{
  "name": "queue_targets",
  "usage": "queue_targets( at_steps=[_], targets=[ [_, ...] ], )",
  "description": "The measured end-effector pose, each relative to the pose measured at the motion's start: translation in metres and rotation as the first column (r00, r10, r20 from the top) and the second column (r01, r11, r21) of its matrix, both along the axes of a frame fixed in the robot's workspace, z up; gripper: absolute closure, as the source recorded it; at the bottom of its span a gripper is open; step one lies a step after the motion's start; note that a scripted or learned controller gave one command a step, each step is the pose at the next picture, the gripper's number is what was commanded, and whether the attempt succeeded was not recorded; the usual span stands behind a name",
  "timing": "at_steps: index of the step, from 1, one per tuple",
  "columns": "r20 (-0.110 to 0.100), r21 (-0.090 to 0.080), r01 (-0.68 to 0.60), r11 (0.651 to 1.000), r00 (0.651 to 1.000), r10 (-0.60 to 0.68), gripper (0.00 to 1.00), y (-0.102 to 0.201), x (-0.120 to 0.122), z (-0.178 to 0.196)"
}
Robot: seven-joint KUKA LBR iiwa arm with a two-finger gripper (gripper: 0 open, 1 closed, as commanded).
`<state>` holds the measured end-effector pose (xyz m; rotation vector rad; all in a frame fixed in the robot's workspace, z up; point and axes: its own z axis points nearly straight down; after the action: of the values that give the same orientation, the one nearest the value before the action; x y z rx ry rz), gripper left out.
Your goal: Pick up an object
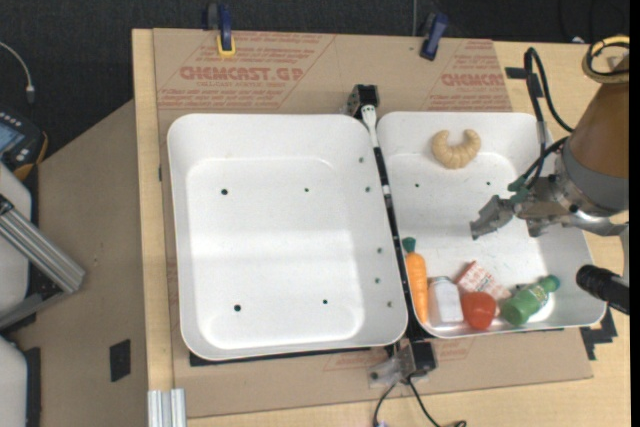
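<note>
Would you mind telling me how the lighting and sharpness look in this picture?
Camera view: even light; a soft brighter band crosses the left bin; the croissant and carrot look sharp; the hand is slightly soft-edged.

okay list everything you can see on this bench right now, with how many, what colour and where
bins: two, white, side by side on the board
croissant: one, tan, far end of right bin
carrot: one, orange, near left corner of right bin
white packet: one, white, beside carrot
red toy: one, red, near edge of right bin
green bottle: one, green, near right corner
clamps: two, blue, far edge of board
arm: one, grey and orange, at right
gripper: one, dark grey, over right bin
</note>
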<state>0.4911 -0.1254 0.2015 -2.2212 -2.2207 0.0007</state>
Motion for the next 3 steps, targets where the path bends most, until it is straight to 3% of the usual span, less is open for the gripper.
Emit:
queue_targets(
  at_steps=[1, 2, 3],
  targets=[
    [0.006, -0.004, 0.001, 1.0, 1.0, -0.001, 0.0, 0.028, -0.01, -0.105],
    [0.019, -0.002, -0.005, 1.0, 1.0, 0.005, 0.0, 0.053, -0.009, 0.049],
    [-0.001, -0.003, 0.006, 1.0, 1.0, -0.006, 0.0, 0.018, -0.012, -0.122]
  ],
)
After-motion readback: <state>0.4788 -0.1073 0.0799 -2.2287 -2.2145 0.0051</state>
